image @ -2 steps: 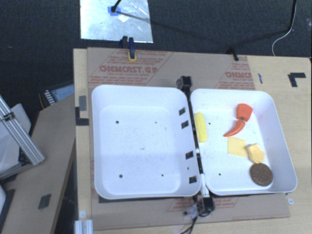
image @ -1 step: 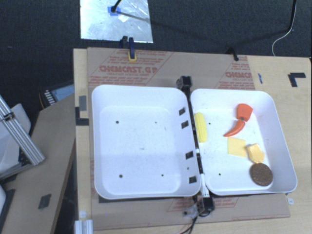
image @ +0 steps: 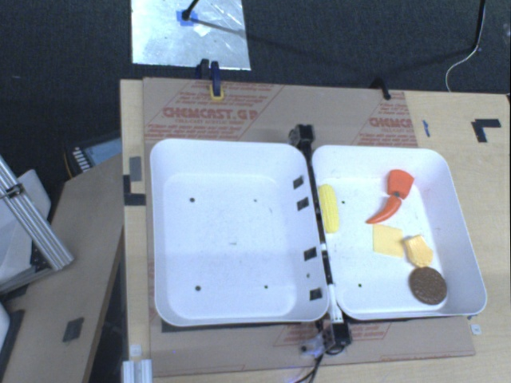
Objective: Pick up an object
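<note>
The right bin (image: 455,206) holds several toy food items. A yellow corn cob (image: 328,207) lies along its left wall. An orange-red carrot-like piece (image: 393,194) lies near the middle, toward the back. A pale yellow cheese slice (image: 388,241) sits in front of it, with a small yellow chunk (image: 418,251) touching its right side. A brown round cookie (image: 428,285) rests at the front right corner.
The left bin (image: 168,214) sits beside the right one, joined by black clips along the shared edge (image: 311,230). Both rest on a cardboard sheet (image: 263,110) on the bench. A metal plate (image: 190,21) lies on the dark floor behind.
</note>
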Controlling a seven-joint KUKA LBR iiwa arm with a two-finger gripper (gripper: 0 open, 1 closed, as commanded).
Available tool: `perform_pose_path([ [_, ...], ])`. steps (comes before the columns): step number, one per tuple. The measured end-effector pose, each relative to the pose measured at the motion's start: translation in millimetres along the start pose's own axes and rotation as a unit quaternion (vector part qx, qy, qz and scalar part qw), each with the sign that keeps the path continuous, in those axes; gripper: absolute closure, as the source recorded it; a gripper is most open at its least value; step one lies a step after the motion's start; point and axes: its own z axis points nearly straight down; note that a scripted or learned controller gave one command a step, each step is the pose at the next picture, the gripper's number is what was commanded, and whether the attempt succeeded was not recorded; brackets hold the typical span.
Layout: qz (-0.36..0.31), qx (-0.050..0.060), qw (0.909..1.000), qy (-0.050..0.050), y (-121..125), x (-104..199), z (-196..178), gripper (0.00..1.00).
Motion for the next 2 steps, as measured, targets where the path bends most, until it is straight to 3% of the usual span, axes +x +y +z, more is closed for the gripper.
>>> perform_pose_path([
  [1,-0.002,-0.002,1.0000,-0.001,0.5,0.7,-11.8,1.00],
  [2,-0.005,-0.004,1.0000,-0.002,1.0,1.4,-23.2,1.00],
])
